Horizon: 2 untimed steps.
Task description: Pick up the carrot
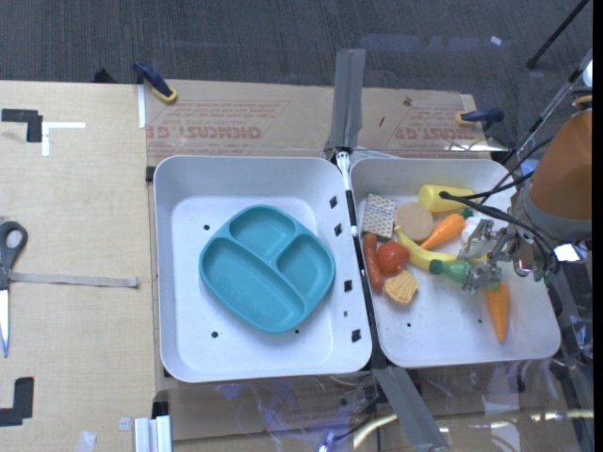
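Camera view, from left to right: scissors [9,252] lie at the far left edge of the counter [75,215]. The left bin [170,252] carries a teal divided plate [268,267]. The right bin [537,342] carries a heap of toy food: a red piece [391,254] near the shared wall, a checkered cracker [379,215], a waffle-like piece [401,288], a beige round [414,220], a banana [419,251] and a yellow piece [443,196]. One carrot [443,231] rests tilted on that heap. A second carrot [497,311] lies apart near the right wall, point toward the front. The hand [485,257] sits just above this carrot's top; whether it is wide or narrow, I cannot tell.
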Motion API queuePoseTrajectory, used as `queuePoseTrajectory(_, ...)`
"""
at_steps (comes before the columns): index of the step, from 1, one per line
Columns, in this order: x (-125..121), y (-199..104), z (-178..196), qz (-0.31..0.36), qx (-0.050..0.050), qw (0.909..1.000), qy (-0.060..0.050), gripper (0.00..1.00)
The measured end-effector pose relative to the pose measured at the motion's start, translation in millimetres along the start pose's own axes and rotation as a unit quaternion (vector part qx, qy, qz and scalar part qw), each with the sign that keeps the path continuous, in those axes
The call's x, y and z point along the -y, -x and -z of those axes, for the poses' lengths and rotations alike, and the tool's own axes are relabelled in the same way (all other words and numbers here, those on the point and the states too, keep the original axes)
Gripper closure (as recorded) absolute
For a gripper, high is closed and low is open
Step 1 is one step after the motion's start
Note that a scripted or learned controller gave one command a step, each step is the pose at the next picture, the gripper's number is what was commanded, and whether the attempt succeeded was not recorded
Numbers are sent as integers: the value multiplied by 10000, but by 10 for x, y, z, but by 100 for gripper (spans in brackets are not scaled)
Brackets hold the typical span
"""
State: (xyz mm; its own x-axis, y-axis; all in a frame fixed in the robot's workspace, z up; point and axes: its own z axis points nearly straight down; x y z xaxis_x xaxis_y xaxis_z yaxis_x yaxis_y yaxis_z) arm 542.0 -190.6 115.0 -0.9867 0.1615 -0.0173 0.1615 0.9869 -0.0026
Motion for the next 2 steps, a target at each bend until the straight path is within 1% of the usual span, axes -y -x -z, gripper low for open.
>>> queuePoseTrajectory(1,-475,-188,675,-237,-62,9997,12,100)
queuePoseTrajectory(2,-426,-386,-222,961,-74,9953,21,100)
